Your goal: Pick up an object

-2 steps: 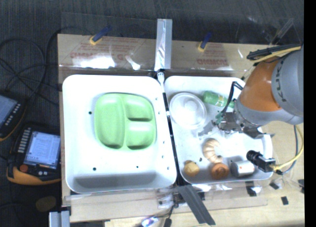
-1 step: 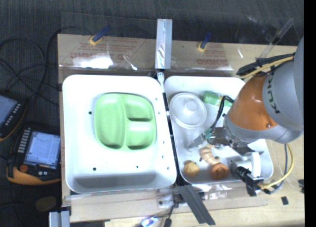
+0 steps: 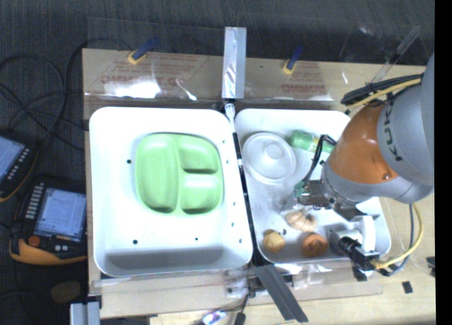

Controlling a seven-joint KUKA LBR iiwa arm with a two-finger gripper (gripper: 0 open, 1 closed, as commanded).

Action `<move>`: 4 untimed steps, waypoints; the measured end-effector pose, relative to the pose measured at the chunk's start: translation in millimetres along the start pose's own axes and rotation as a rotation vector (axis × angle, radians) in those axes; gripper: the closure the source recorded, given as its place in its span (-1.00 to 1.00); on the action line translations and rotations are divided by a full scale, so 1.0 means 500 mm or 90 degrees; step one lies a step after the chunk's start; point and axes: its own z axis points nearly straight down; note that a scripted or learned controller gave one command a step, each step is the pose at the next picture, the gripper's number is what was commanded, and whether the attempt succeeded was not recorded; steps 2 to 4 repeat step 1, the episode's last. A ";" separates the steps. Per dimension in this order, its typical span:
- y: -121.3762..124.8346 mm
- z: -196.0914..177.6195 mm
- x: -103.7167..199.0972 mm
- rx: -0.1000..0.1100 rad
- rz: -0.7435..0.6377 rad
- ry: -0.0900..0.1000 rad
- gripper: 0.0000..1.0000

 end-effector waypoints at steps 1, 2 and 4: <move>0.113 -0.165 0.176 0.012 0.064 0.001 1.00; 0.113 -0.165 0.176 0.012 0.064 0.001 1.00; 0.113 -0.165 0.176 0.012 0.064 0.001 1.00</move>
